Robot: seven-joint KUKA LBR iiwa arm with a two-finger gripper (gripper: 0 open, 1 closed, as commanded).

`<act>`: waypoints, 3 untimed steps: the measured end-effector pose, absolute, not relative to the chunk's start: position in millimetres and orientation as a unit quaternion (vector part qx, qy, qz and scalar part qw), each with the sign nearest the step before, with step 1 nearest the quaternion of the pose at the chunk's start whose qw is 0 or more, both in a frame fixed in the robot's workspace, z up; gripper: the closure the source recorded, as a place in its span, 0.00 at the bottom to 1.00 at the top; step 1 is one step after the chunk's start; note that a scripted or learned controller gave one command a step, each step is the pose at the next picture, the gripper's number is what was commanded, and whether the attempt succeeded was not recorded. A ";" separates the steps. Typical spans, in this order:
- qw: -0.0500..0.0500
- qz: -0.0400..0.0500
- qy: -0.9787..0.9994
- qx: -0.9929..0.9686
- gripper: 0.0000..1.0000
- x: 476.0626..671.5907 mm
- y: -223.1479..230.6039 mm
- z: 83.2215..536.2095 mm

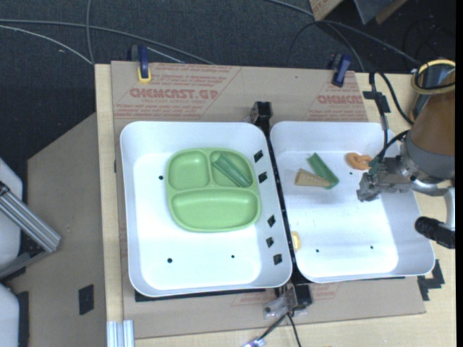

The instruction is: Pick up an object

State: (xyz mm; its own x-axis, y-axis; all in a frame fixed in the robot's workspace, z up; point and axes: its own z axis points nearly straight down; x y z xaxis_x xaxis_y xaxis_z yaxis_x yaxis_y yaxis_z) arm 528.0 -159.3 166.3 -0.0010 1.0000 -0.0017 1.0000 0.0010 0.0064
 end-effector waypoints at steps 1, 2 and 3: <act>0.003 0.002 0.708 0.706 1.00 525.0 -150.0 219.8; 0.001 0.001 0.708 0.707 1.00 525.9 -149.8 229.7; 0.001 0.001 0.709 0.705 1.00 530.7 -103.4 236.5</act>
State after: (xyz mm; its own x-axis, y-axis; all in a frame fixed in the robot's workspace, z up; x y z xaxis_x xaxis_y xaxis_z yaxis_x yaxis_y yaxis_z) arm 530.7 -103.4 236.5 -0.0055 1.0000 0.0012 1.0000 0.0055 0.0027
